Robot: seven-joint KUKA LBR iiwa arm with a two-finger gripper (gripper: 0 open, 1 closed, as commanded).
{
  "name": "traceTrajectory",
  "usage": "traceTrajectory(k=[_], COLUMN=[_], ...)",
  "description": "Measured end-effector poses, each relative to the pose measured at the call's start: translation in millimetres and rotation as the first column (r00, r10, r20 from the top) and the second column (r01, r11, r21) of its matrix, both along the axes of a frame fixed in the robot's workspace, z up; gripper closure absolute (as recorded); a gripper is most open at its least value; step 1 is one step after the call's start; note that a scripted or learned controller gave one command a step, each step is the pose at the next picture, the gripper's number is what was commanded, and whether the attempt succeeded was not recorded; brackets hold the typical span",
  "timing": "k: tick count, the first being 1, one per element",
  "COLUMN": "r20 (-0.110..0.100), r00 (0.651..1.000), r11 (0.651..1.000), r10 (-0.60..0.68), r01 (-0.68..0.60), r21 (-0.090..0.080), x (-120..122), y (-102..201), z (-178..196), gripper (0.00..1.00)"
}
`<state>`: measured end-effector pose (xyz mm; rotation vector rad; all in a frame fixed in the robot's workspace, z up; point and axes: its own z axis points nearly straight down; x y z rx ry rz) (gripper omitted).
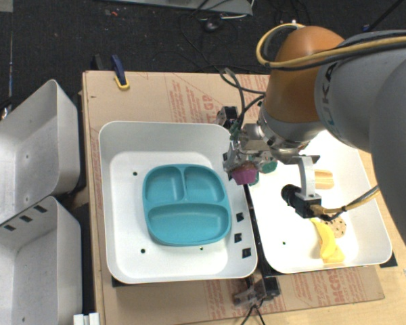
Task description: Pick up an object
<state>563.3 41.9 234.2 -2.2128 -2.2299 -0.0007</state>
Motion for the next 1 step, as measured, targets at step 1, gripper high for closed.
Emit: traceTrajectory(k=[1], r20=[0.002], r00=[1.000], r11=[1.000], r10=[0.000], r01=[0.000], r21=[0.001], x=[11.5], y=[45.8], z=[6.6], gripper=[1.00])
